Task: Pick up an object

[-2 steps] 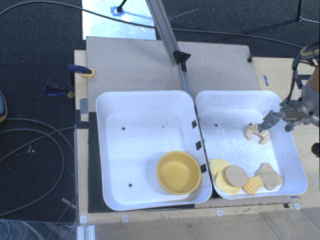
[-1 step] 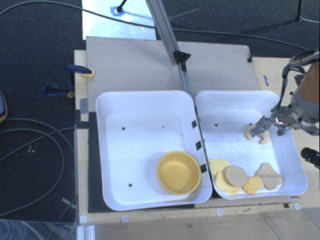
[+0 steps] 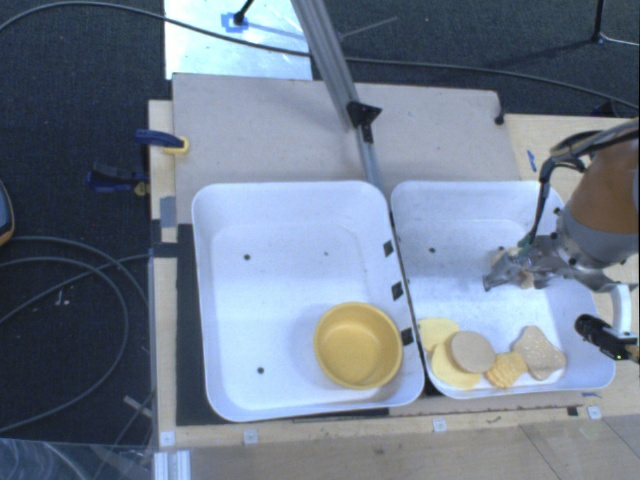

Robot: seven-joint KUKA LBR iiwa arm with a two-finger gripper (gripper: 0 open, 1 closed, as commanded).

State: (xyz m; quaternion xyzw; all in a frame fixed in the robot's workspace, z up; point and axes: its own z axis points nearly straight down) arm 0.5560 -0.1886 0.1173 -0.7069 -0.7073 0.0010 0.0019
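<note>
Two white bins sit side by side on the bench [image 3: 300, 128], w/ the left bin [image 3: 230, 228] at frame center and the right bin [image 3: 450, 208] toward the right edge. A yellow bowl [image 3: 358, 344] rests upright in the left bin's lower right corner. Along the right bin's bottom edge lie flat food pieces: a yellow disc [image 3: 445, 353], a tan round cracker [image 3: 472, 351] overlapping it, a ridged orange cracker [image 3: 506, 369] & a beige toast-shaped piece [image 3: 538, 353]. The arm [image 3: 605, 203] enters at right; its end effector [image 3: 510, 271] hangs over the right bin's middle, above the food row, apart from it. Can't tell whether it's spread or pressed together; nothing visibly pinched.
</note>
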